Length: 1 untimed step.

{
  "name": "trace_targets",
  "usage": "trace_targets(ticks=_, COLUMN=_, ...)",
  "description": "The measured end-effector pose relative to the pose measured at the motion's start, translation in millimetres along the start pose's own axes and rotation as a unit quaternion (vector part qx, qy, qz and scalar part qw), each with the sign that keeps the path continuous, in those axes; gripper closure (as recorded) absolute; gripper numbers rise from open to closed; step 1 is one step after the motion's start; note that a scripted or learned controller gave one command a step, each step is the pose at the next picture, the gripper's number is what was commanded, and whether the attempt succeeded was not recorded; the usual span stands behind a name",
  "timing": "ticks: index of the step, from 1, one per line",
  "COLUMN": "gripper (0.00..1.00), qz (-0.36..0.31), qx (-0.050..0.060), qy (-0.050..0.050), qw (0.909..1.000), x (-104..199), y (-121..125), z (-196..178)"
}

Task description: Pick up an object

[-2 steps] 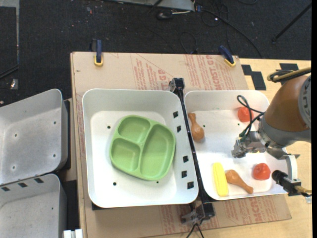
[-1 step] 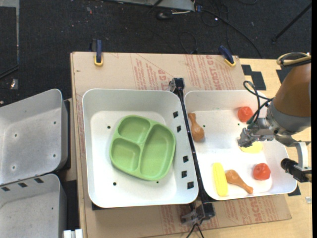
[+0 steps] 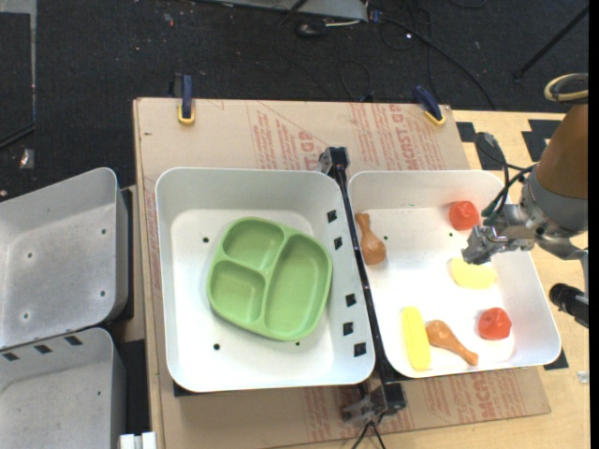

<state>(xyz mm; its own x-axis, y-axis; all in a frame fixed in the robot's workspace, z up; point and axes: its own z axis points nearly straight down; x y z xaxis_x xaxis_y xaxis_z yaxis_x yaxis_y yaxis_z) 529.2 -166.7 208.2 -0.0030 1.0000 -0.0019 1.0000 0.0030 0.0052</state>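
Gripper (image 3: 479, 249) sat low in the right bin (image 3: 538, 293), toward that bin's 3 o'clock side, directly over the pale yellow piece (image 3: 474, 275), at or near contact. Could not tell how the tool was set; nothing visibly in its hold.

Red item (image 3: 463, 215) just at the gripper's 11 o'clock. Second red item (image 3: 495, 324) at the bin's 5 o'clock. Yellow corn-like piece (image 3: 415, 338) and a brown drumstick (image 3: 450, 340) at 6 o'clock, another drumstick (image 3: 370, 241) at 10 o'clock. Green divided plate (image 3: 270, 278) in the left bin (image 3: 178, 251).

Judged: approach done, grasp and lift of the pale yellow piece left. Nothing picked yet.
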Motion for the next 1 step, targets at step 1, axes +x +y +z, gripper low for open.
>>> trace_targets(ticks=1, gripper=1.0, qz=-0.002, qx=0.003, qy=0.002, qw=1.0, x=58.3, y=-1.8, z=4.9)
